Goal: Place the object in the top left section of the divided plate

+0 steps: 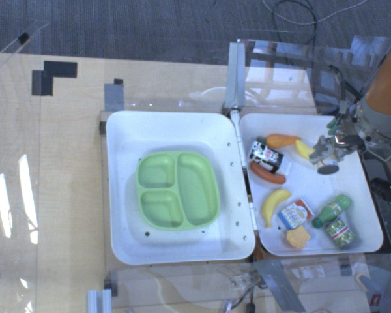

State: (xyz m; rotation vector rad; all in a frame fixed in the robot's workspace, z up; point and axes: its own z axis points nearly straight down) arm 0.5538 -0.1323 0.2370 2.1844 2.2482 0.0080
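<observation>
Overhead, the worktop [65, 194] carries two shallow white bins side by side. The left bin [117, 175] holds a green divided plate [178, 190], lying flat near its middle, with two smaller sections on its left side and one long section on its right; all three look bare.

The right bin [368, 240] holds the loose items. A black-and-white packet [265, 154] sits near the bin's left wall, with an orange carrot [282, 140] just behind it and a red sausage [267, 173] just in front of it. A small yellow piece [303, 149] lies beside the carrot's right end. Toward the front lie a banana [274, 203], a small carton [294, 214], a yellow cheese wedge [298, 238], a green bottle [332, 210] and a green can [340, 233], close together.

The grey arm [381, 119] reaches in from the right, and its tool [326, 155] hangs over the back part of the right bin, just right of the small yellow piece. How far the tool is spread cannot be told from this angle, and nothing can be seen in its hold.
</observation>
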